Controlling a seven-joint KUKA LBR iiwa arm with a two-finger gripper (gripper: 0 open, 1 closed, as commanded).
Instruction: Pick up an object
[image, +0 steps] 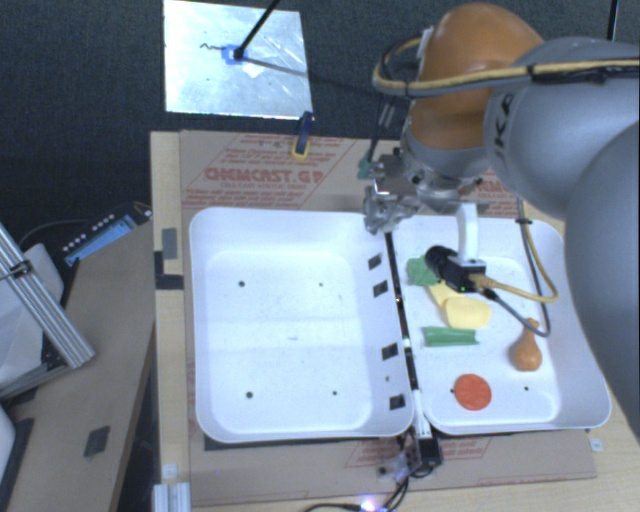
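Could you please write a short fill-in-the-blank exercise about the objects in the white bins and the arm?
1. The yellow piece, the red disc and the brown pear-shaped object all lie in the bin on the view's ____ side.
2. The flat strip just in front of the yellow piece is ____.
3. The band on the arm above the end effector is ____.

Missing words: right; green; orange.
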